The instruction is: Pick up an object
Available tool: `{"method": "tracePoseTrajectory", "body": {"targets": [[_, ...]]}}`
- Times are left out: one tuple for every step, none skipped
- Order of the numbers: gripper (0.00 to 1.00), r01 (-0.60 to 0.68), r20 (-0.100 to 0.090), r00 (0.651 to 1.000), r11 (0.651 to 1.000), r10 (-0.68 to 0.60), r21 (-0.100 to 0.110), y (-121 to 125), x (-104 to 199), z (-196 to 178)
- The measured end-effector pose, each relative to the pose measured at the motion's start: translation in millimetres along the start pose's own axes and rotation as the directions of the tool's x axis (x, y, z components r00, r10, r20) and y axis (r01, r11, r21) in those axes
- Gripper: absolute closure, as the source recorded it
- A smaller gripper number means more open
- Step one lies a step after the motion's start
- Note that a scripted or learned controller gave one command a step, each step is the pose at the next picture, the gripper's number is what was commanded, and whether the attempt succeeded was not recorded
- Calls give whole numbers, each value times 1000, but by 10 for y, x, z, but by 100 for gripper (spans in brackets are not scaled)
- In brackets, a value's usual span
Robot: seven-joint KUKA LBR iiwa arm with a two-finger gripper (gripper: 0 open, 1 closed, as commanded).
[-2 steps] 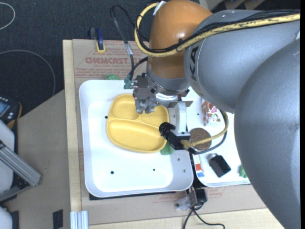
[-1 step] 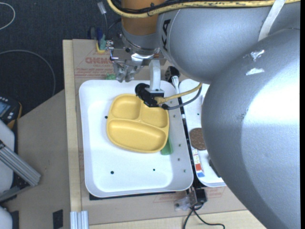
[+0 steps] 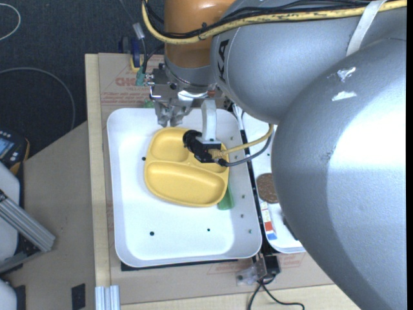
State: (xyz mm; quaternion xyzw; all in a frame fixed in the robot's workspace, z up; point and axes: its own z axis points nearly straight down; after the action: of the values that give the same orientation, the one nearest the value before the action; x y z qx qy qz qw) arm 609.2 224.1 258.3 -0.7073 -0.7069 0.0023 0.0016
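Seen from above at a slant, a large grey robot arm reaches in from the right and covers most of the upper and right side of the view. An orange band circles the arm just above the wrist, with black and yellow cables looping around it.

Below the wrist, the gripper hangs over the far end of the left bin, a shallow white tray with rounded corners. Two grey metal fingers point down, close together, their tips just above or at the far edge of a yellow dish. Nothing can be seen between them, and whether they are open or closed cannot be told.

The yellow dish lies in the middle of the left bin, toward its far end. It is a plastic plate split into sections: one long, curved section nearest the camera and a smaller section behind it. A black cable clip and a yellow cable hang over the dish's far right part. A small green thing peeks out from under the dish's right edge.

The right bin is mostly hidden by the arm. A brown round thing shows in its visible strip. Both bins sit on a light wooden bench.
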Motion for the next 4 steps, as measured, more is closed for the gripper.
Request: {"method": "tracePoseTrajectory", "body": {"targets": [[100,-2,-3,1000,1000,2,-4,-724,-376,-625],[100,5,0,1000,1000,-5,2,-1168,14,-328],[100,2,-5,1000,1000,-2,-15,-1074,4,-1147],[100,-4,2,1000,1000,4,1,-615,-318,-445]]}}
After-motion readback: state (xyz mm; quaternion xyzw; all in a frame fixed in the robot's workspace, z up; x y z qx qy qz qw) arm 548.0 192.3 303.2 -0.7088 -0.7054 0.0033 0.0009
